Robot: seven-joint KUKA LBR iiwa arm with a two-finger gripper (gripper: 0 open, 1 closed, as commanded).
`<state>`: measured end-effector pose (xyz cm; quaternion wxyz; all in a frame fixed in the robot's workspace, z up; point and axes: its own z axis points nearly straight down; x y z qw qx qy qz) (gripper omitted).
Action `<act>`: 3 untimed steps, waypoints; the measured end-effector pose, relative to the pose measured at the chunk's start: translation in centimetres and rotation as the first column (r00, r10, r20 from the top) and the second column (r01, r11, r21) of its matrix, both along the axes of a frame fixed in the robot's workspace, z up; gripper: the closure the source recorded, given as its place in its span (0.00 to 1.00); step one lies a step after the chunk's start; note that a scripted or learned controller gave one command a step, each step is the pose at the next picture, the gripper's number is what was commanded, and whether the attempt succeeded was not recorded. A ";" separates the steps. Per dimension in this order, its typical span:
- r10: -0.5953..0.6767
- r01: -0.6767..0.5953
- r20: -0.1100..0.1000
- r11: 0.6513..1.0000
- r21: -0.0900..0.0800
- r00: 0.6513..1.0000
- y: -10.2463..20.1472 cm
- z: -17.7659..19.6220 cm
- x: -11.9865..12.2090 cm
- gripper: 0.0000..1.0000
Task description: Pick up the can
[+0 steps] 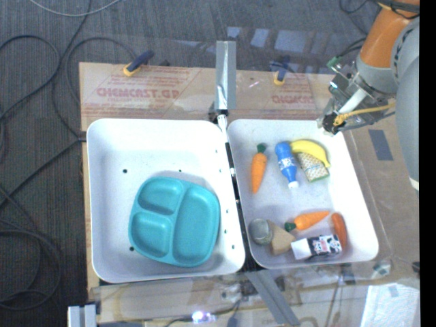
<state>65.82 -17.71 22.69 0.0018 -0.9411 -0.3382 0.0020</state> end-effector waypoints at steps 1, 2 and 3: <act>0.085 -0.085 0.001 0.996 -0.005 0.996 -4.3 1.0 0.0 1.00; -0.234 0.234 -0.001 0.972 -0.002 0.972 -2.4 -0.8 -1.4 1.00; 0.002 -0.002 0.002 1.000 -0.005 1.000 -4.7 0.9 -0.2 1.00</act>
